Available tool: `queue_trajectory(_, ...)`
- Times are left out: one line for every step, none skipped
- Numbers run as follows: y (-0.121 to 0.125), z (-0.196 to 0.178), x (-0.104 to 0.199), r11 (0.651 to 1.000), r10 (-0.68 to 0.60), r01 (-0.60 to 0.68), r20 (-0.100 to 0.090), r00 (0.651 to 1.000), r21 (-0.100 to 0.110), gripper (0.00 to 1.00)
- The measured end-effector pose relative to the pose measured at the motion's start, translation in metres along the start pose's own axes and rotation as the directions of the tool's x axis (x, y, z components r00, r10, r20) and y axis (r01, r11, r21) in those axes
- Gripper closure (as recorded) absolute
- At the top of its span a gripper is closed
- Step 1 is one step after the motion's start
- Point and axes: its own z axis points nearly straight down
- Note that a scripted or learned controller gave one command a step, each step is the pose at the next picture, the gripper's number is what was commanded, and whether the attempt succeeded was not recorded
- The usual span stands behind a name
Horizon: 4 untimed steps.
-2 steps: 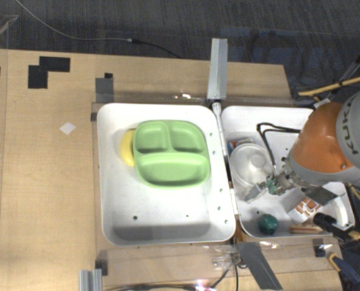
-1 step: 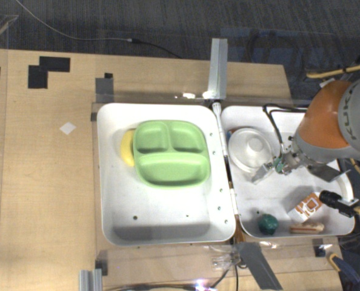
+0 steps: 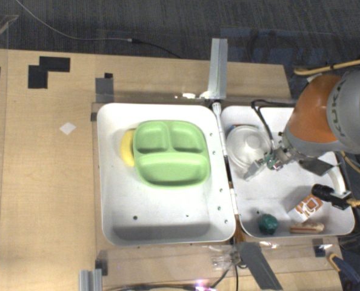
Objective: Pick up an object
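Gripper (image 3: 260,164) is seen low in right bin (image 3: 343,223), beside clear cup (image 3: 246,143); open/closed state can't be told. Green tray (image 3: 171,152) is set in left bin (image 3: 116,205).

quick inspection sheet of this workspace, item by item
surface: wooden bench bearing a left bin and a right bin
job's things: green divided plate over a yellow item in the left bin; clear bowl, green ball, small orange-and-white item and brown stick in the right bin
clutter: nothing seen
grippers: gripper low in the right bin beside the clear bowl
cables: thin cable on the dark floor
surroundings: black tape marks on the bench
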Motion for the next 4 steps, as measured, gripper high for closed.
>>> queue_trajectory(-0.001,0.000,0.000,0.997,-0.082,0.082,0.006,0.997,0.005,0.00)
queue_trajectory(-0.004,0.000,0.003,0.995,-0.101,0.101,0.010,0.995,0.003,0.00)
queue_trajectory(-0.002,0.000,0.000,0.991,-0.133,0.133,0.006,0.991,0.011,0.00)
queue_trajectory(0.006,0.001,0.000,1.000,0.007,-0.007,-0.002,1.000,0.007,0.00)
